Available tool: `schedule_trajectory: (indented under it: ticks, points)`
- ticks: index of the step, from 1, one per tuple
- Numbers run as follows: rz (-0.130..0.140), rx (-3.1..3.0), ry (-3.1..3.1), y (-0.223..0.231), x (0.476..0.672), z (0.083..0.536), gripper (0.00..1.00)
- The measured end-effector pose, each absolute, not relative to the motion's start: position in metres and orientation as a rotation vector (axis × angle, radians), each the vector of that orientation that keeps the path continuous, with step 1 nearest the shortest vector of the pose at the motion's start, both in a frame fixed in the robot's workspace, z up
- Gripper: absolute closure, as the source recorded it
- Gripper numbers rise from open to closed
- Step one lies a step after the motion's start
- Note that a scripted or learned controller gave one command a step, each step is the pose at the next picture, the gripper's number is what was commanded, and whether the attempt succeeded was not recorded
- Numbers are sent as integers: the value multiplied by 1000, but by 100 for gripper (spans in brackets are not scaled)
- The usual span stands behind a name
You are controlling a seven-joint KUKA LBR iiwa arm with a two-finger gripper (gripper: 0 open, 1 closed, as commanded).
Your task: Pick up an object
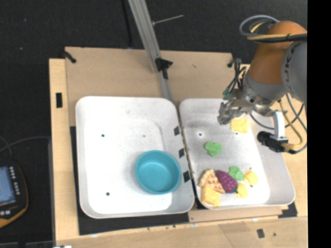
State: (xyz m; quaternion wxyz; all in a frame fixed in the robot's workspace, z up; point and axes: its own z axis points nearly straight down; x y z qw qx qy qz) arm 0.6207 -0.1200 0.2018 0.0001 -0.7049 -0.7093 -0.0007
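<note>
one yellow piece (240, 124) lies on the floor of the right bin (274, 182), in its upper part, just beside and partly under the hand (226, 116). whether the piece is touched or merely overlapped by the hand cannot be told from this angle. the hand hangs low over the bin's upper area on the end of the grey arm (270, 61), whose orange band sits above the wrist; the spread of its fingers cannot be told, as they read as one dark grey mass.

further down the same bin, a green piece (213, 149) lies alone near the middle, well apart from the hand. along the lower edge a cluster is gathered: a purple grape-like piece (226, 180), a slice with red dots (208, 179), a yellow block (211, 196) below it, a small green piece (236, 172), and two yellow pieces (247, 183) at the right end, most of them touching.

the left bin (114, 118) holds a blue bowl (157, 171), upright, in its lower right part. both bins rest side by side on the table (103, 71).
</note>
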Motion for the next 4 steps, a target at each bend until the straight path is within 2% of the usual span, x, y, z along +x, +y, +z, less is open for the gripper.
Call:
schedule_trajectory:
  ticks: [2,4]
  points:
    - [-7,-2215,-2231,-21,619,234,100]
    - [-5,-2214,-2230,80,616,241,100]
